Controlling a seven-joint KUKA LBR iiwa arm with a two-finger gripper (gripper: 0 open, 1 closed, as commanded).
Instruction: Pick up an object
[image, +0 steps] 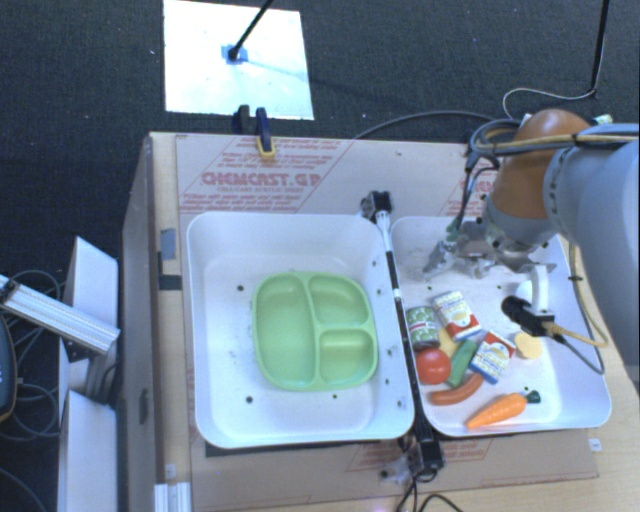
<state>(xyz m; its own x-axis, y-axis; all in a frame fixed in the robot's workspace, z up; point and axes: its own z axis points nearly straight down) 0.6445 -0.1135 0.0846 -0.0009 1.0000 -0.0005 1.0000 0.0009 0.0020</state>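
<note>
- Hovering in the camera view over the far end of the right bin (572, 386), the gripper (457, 258) has its fingers spread apart with nothing between them. It holds no object.
- Candidate objects all lie in the near half of that bin, grouped against the black bar (393, 290) between the two bins.
- The nearest candidate is a small carton (455, 312), lying tilted and just below the gripper in the view. A green can (422, 325) lies just beside it, towards the bar.
- Recommended target: the small carton. Its far side looks free, so the fingers have room to straddle it.
- Align the fingers across the carton's narrow width and descend vertically. Close only once both fingers are below its top face.
- Obstruction, bar side: the green can may block one finger, so offset the approach away from it.
- Obstruction, near side: a tomato (432, 366), a green vegetable (463, 360) and a second carton (492, 357) crowd together, apparently touching. A grasp there risks catching two items.
- A sausage (452, 393) and a carrot (497, 408) lie nearest the front rim. The carrot stands more apart and is a fallback target.
- The left bin (220, 300) holds a green divided plate (315, 330), well apart from the gripper.
</note>
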